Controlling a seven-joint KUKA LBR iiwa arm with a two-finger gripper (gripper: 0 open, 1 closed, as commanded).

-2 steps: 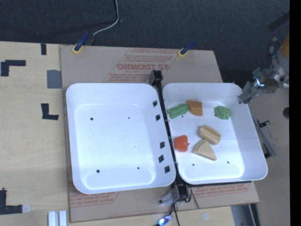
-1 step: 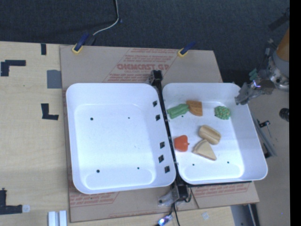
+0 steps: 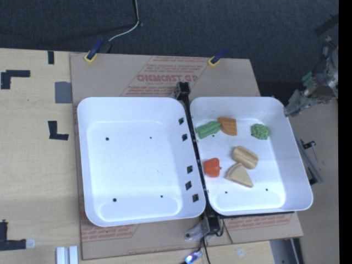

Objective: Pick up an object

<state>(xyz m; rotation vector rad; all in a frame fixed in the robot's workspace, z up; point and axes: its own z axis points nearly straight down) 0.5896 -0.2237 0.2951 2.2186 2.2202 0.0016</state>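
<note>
Six small items lie in the right-of-centre bin: a green pod (image 3: 208, 129) touching an orange chunk (image 3: 228, 126), a green floret (image 3: 260, 131), a tan roll (image 3: 245, 157), a red-orange piece (image 3: 212, 167) and a tan wedge (image 3: 240, 175)

1. Setting: robot lab or test bench, not a home.
2. Two shallow white bins (image 3: 82, 147) sit side by side on a cardboard sheet (image 3: 159, 73), which yellow-and-blue clamps (image 3: 92, 53) pin to a pale wood benchtop (image 3: 33, 164).
3. Black tape marks (image 3: 55, 131) dot the benchtop at left.
4. A dark fabric backdrop (image 3: 220, 15) hangs behind, with a cable (image 3: 132, 15) trailing across it.
5. Small toy food pieces (image 3: 234, 147) lie in the right bin, as test items.
</note>
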